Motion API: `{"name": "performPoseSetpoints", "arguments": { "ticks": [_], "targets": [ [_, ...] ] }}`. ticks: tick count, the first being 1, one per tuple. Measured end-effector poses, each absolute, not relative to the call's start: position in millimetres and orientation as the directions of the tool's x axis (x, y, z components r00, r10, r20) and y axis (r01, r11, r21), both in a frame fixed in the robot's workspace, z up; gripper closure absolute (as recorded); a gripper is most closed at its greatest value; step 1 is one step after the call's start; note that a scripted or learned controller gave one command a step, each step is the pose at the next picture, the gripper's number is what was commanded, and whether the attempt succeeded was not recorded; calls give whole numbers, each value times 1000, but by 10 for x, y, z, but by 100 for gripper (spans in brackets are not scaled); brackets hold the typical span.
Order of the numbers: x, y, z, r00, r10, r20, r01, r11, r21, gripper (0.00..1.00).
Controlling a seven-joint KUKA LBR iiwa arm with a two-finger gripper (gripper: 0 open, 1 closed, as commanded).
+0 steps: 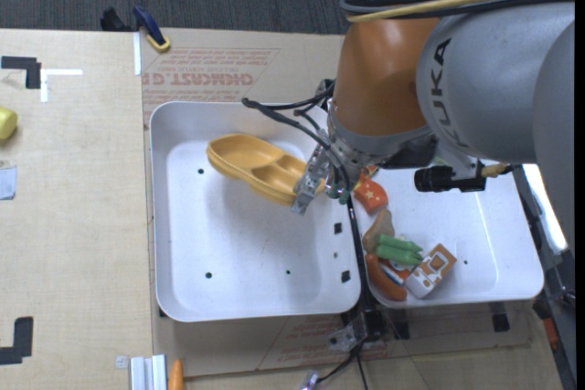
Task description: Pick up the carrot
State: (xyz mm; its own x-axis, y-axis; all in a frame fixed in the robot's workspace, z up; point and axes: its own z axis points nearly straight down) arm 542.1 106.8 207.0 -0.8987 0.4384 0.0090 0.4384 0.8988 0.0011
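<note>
Overhead, the grey arm (512, 78) reads "KUKA"; its gripper (315, 183) pinches a yellow dish (251, 164) over the left bin (174, 288); the carrot (388, 274) lies in the right bin (512, 283).

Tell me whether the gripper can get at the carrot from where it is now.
Probably yes. The carrot lies in the right bin just beside the gripper, with its top uncovered. The gripper sits over the yellow dish in the left bin, so it must shift right first.
</note>
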Motion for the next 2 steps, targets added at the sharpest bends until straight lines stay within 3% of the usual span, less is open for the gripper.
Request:
{"name": "performPoseSetpoints", "arguments": {
  "ticks": [2],
  "targets": [
    [5424, 1132, 2219, -906, 424, 12, 424, 906, 4, 100]
  ]
}}
